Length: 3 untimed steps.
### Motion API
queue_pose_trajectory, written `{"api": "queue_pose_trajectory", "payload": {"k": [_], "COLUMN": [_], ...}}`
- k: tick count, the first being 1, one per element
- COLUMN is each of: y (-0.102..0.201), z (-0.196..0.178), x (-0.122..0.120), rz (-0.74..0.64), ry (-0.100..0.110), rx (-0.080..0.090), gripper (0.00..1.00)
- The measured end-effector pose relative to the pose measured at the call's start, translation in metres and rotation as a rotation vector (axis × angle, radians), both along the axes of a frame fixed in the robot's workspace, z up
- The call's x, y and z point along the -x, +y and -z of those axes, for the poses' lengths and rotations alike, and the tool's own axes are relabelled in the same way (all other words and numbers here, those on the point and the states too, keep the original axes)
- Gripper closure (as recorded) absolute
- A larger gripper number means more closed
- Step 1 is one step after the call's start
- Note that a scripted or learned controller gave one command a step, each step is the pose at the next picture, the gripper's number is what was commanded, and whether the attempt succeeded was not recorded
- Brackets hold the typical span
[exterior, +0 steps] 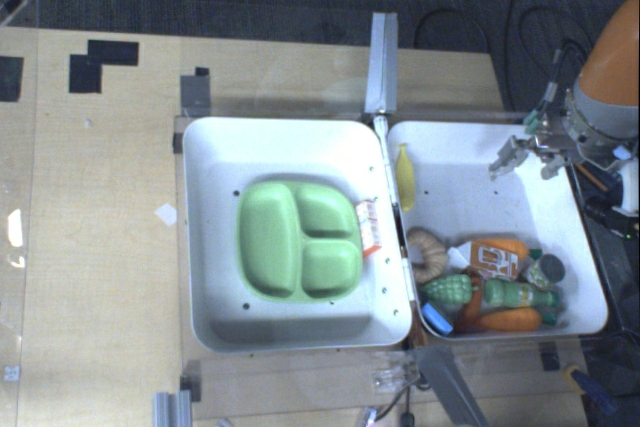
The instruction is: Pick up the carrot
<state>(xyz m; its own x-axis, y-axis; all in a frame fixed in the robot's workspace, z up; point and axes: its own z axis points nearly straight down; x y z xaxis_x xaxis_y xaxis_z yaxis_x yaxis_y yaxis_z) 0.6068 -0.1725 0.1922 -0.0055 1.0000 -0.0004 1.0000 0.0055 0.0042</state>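
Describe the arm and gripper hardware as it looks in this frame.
The arm shows a wide orange band over a grey wrist section. From it extends the gripper: a small metallic grey assembly with thin pale fingers and a few small teal-green spots near its base. A thin dark cable runs up along the wrist. No readable markings.

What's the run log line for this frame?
end effector: above right bin's far right corner, holding nothing | carrot: in pile at near edge | not yet picked

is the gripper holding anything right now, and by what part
Nothing is held. The gripper hangs open over the right bin's far side, apart from the carrot at the near edge.
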Motion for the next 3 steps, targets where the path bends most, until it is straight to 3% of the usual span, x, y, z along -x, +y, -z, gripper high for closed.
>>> {"api": "queue_pose_trajectory", "payload": {"k": [1, 2, 3], "y": [-0.030, -0.030, -0.030], "z": [0.097, 0.085, 0.086], "x": [0.044, 0.042, 0.042], "rz": [-0.115, -0.117, -0.117], "ry": [-0.002, -0.009, -0.009], "rx": [0.001, 0.003, 0.003], "gripper": [0.00, 1.00, 0.00]}}
